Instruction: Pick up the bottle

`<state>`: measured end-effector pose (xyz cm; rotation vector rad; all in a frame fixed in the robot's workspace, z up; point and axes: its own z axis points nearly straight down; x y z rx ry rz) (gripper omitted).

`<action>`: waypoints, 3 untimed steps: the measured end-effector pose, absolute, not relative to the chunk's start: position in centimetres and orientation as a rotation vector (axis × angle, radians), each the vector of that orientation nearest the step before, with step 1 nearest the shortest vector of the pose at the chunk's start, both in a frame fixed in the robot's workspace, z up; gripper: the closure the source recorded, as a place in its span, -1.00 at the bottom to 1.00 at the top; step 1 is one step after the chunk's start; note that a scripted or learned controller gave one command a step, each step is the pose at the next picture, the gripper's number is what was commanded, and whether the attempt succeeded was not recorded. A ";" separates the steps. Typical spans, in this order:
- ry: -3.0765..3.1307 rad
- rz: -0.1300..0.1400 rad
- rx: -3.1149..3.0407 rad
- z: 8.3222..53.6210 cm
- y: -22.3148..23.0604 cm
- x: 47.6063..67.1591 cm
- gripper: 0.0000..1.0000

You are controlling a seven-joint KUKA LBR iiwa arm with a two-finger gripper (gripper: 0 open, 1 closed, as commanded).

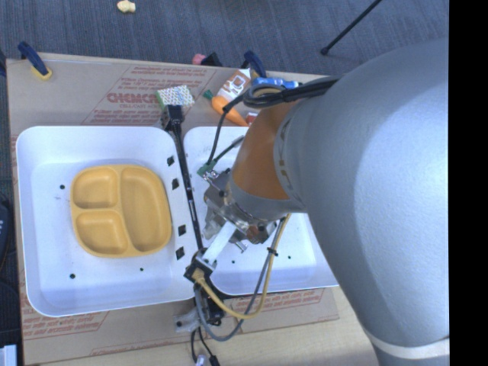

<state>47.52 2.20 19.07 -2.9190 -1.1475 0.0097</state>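
We find the gripper point(232, 231) low over the right bin point(301, 269), near that bin's left wall, under the wrist with the orange band; whether it stands wide or narrow we cannot tell, as the wrist and cabling hide it, and we see nothing held in it. The grey arm point(381, 197) comes in from the right and covers most of the right bin.

We note the bottle point(231, 90), orange with a white label, lying on its side on the cardboard-covered surface point(114, 101) just beyond the far rim of the right bin, outside both bins and partly hidden by the arm. It sits apart from the gripper.

In the left bin point(38, 204) we record a yellow tray point(120, 208) with three compartments, lying flat near the middle. A black cable point(185, 189) runs along the divide between the two bins. A blue clamp point(34, 59) grips the far left corner of the surface.
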 end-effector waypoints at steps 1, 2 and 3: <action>-1.097 0.005 -2.940 27.5 -0.4 47.6 1.00; -0.663 0.012 -3.066 23.4 2.5 47.5 1.00; -0.415 0.015 -3.108 21.8 4.6 47.5 1.00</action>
